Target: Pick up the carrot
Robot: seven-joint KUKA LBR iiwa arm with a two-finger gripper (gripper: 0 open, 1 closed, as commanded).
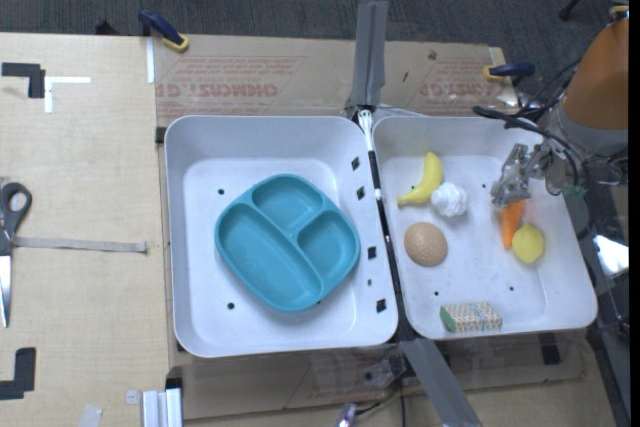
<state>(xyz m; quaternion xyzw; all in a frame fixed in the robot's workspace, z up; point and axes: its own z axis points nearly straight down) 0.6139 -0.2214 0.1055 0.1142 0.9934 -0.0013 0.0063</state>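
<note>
The carrot (511, 223) is a small orange piece lying in the right bin (480, 137), towards its right side. Its lower end touches a yellow lemon (528, 244). My gripper (514, 183) hangs directly over the carrot's upper end, coming in from the right, and its tip meets or hides the top of the carrot. The grey arm with its orange band (605, 80) stands at the right edge.
The right bin also holds a banana (424, 181), a white crumpled object (450, 200), a tan egg-shaped ball (426, 244) and a small patterned box (471, 317). A blue divided plate (287, 242) lies in the left bin (190, 245). Scissors (10, 215) lie on the bench at far left.
</note>
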